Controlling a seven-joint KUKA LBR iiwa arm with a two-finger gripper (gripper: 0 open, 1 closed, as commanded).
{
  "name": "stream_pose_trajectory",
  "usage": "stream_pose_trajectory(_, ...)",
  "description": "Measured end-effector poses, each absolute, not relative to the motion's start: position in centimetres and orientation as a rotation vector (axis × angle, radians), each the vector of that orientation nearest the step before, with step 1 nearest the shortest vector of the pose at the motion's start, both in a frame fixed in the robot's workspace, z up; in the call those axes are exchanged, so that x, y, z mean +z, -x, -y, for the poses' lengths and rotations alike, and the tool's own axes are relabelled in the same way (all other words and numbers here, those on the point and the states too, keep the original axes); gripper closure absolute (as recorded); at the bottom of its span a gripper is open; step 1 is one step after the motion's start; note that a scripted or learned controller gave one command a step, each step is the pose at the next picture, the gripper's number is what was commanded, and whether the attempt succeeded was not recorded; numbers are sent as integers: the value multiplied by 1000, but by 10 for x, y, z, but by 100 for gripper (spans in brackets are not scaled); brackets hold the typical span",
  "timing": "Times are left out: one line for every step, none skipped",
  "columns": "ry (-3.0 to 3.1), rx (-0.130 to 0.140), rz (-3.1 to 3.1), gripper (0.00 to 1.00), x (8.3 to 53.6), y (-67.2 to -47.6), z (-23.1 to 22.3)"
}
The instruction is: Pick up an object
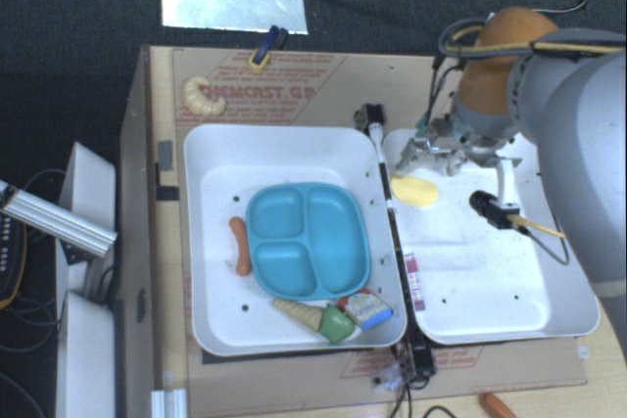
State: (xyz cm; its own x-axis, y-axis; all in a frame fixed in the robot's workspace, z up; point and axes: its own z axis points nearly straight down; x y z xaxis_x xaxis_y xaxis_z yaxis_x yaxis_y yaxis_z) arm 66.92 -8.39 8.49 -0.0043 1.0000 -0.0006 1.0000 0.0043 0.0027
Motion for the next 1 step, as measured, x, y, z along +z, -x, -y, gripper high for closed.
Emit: stream_pose_trajectory(-2218,3,-2221,0,85,-669,89)
